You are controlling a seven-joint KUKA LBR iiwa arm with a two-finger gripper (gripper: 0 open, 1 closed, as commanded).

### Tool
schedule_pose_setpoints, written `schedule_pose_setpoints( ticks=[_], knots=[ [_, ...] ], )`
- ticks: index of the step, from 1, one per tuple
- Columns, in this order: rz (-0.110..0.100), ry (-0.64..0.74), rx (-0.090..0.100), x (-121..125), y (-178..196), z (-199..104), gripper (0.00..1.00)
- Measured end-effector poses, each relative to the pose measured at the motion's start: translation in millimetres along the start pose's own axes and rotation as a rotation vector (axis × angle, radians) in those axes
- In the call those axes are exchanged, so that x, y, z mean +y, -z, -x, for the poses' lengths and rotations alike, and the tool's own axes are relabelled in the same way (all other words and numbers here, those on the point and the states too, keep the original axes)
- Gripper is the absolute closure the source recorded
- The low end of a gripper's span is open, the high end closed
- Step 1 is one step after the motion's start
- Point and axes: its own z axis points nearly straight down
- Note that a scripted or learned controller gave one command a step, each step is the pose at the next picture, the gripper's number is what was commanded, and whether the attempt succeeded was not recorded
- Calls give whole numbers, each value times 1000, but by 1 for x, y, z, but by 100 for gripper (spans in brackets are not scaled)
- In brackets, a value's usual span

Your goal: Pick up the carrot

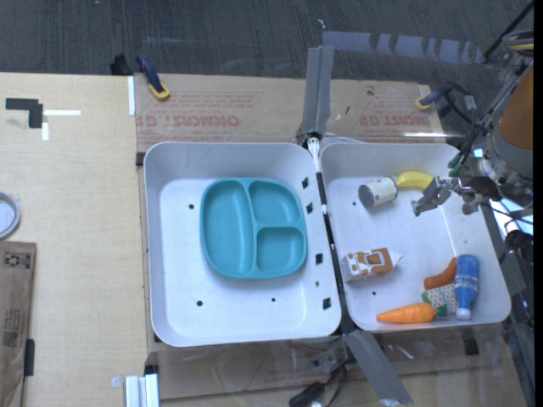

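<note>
The carrot, orange with a green top, lies flat near the front edge of the right bin. My gripper hangs over the back right part of that bin, close to a yellow banana. It is well away from the carrot, and nothing shows in its grasp.
The right bin also holds a grey can, a small carton, a blue bottle and another orange item just behind the carrot. A teal divided plate lies in the left bin.
</note>
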Motion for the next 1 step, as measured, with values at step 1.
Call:
schedule_pose_setpoints(
  ticks=[1],
  knots=[
    [3, -109, 0, -62, -113, 16, 0]
  ],
)
